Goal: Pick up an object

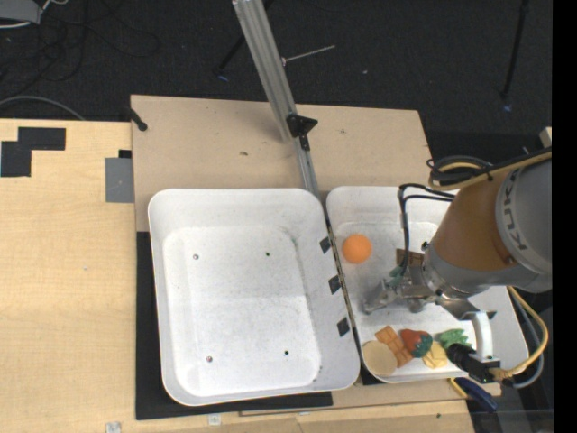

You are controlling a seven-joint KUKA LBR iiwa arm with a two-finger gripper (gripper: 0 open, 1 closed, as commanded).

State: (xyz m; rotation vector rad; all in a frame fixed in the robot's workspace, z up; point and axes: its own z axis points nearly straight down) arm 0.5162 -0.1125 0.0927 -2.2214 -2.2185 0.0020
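The orange ball (357,248) lies loose on the floor of the right bin (365,207), towards its upper left, apart from the other items and touching nothing but the bin. A cluster of small toys (416,345) (an orange piece, a red one, a green one, a yellowish one and a pale round disc, too small to name with confidence) sits along the bin's near edge. The left bin (236,291) stands beside it on the worktop (63,269).

The hand (389,294) is lowered into the right bin, between the ball and the cluster, near both but not visibly in contact with either. Whether it is released or clenched cannot be told from this slanted view; the metal parts blur together, and nothing can be seen held in it.

As a judgement, the pick is not yet made: every object rests on the bin floor and none is lifted. The arm (487,233) appears to be at the descent or grasp stage, so closing on something, lifting and proving the hold all remain.
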